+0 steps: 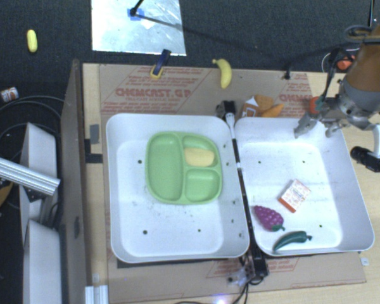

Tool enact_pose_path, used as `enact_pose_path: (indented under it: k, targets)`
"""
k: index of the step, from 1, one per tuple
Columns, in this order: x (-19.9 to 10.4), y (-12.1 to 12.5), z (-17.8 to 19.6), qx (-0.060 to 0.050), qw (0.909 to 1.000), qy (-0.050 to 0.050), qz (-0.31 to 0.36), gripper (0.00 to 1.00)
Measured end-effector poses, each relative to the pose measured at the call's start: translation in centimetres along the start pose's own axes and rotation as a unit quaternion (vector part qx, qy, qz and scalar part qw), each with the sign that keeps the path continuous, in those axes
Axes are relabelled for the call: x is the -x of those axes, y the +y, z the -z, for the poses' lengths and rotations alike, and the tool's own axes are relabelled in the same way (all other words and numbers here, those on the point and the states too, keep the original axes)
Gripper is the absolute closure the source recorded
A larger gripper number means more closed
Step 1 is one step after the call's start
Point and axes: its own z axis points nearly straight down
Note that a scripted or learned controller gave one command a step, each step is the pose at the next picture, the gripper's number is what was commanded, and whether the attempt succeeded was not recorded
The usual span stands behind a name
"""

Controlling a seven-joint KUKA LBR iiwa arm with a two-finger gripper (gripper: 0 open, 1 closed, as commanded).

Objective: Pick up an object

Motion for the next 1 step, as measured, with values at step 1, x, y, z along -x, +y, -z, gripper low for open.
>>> enact_pose_path:
  k: [1]
  targets:
    - [0.45,-3.65,-7.76,-0.008,1.0,0.003,-0.003,0.0]
